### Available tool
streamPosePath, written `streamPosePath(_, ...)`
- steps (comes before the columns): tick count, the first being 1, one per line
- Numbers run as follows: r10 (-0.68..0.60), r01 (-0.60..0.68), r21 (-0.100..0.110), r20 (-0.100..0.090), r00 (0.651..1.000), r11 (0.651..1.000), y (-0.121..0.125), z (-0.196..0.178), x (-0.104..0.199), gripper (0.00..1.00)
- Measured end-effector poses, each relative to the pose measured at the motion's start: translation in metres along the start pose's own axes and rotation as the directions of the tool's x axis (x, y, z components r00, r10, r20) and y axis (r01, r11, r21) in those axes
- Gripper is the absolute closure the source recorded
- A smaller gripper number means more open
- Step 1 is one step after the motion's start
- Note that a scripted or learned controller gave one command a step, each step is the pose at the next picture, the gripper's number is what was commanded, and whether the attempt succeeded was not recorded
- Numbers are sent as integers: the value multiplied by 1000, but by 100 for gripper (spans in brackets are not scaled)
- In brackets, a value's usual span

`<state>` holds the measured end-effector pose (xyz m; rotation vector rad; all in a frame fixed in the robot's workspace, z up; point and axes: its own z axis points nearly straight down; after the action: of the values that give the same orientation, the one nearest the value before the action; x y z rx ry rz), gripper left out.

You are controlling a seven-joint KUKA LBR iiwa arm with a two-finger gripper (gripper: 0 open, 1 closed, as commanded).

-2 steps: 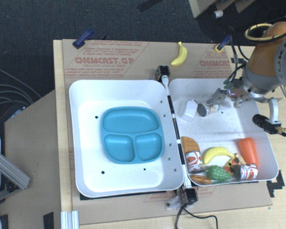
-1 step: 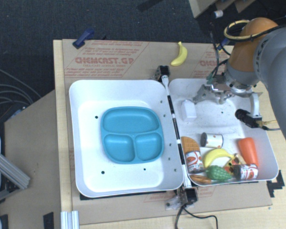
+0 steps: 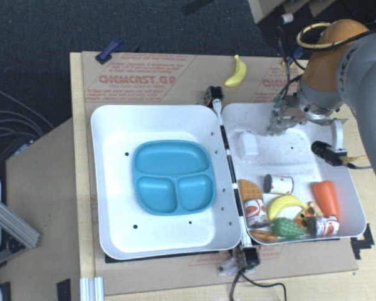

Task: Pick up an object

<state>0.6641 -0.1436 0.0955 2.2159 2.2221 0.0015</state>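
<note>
I see my gripper point(image 3: 281, 121) low over the right bin point(image 3: 263, 115), toys heaped point(image 3: 288, 215) nearer me.

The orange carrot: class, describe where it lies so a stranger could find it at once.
Start at the right-hand white bin, the one without the blue plate. Go to its near right corner, where toys pile up. The carrot lies at the pile's right edge, plain orange and tapered, unlike the yellow banana beside it.

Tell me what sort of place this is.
Probably a robot lab bench set up for grasping trials. Two white bins sit on a board; one holds a blue divided plate, the other toy food such as a banana and a carrot, with the robot arm above it.
</note>
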Motion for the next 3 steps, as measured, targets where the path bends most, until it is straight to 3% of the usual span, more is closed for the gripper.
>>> streamPosePath(1, 2, -2, 1, -1, 1000, 1000, -46, -113, 22, 100)
streamPosePath(2, 2, -2, 4, -3, 1000, 1000, -96, -169, 60, 100)
streamPosePath(3, 2, -2, 6, -3, 1000, 1000, -111, -170, 83, 100)
